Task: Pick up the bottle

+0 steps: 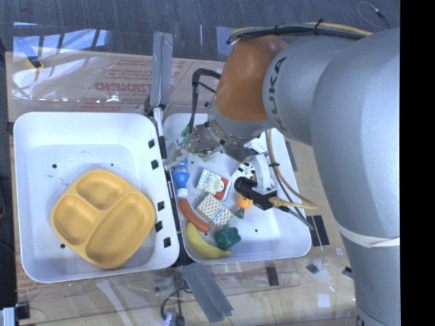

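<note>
The left shallow white plastic bin (41, 134) bears a yellow three-compartment plastic tray (102, 216). In the right white bin (299, 240), at about nine o'clock against its left wall, lies the small clear bottle with a blue cap (180, 179), above an orange sausage (194, 215) and a yellow banana (204, 244). The gripper (197, 143) hovers at the bottle's one o'clock; whether it is apart or together I cannot tell. Best to centre over the bottle, probably clear of the wall, then descend.
</note>
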Motion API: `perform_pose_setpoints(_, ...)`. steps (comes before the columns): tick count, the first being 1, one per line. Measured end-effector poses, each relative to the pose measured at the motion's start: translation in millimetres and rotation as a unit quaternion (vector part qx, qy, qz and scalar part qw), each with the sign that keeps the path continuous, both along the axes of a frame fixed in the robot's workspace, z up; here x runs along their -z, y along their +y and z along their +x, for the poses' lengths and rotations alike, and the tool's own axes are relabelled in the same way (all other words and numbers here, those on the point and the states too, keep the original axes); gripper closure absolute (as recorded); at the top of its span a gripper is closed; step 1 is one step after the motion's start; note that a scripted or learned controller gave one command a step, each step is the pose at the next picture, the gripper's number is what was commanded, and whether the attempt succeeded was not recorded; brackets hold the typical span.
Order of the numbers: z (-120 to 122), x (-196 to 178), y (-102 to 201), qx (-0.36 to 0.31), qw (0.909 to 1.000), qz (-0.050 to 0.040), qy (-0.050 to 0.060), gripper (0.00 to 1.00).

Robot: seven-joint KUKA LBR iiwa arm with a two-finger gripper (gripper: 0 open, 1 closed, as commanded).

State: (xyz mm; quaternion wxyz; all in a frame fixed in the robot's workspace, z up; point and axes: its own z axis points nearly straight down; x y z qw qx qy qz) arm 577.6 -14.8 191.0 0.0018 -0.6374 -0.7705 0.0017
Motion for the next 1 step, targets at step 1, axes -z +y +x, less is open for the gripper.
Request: perform_pose_setpoints(1, 0.0, 0.0, 0.0, 0.0, 1.0, 0.0, 0.0, 0.0)
